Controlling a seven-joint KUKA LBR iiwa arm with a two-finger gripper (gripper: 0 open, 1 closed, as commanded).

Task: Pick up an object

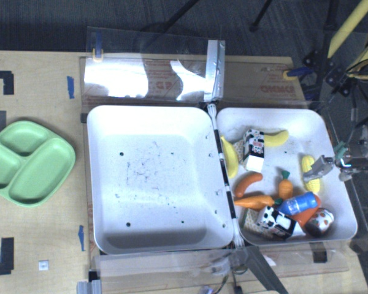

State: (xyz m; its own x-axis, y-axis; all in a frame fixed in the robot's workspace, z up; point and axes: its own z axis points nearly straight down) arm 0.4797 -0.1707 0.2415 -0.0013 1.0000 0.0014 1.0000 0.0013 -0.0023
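Bench holds 2 shallow white bins side by side. The left bin [150, 176] has a bare floor with faint scuff marks and a few small dark dots. The right bin [306, 120] contains a cluster of small toy items.

Contents of the right bin: a yellow banana [230, 158] lies against the left wall, next to the divider between the bins. A second yellow banana [276, 138] lies toward the far side, touching a black-and-white cow figure [254, 143]; a small white block [254, 163] sits just in front of that figure. An orange carrot [248, 183] and a second orange piece [254, 201] lie near the middle. A blue can [299, 203] rests tilted near the front, with a small orange item [286, 188] just behind it. A second black-and-white figure [273, 219] and a dark red and white ball [319, 221] sit at the front edge.

The gripper [322, 166] is at the right side of the right bin, low over a small yellow object [309, 164]. Whether it is released or clenched cannot be told; contact with the yellow object cannot be confirmed.

Outside the bins: a green divided tray [28, 162] sits on the bench well to the left. A clear plastic panel [150, 72] stands behind the left bin.
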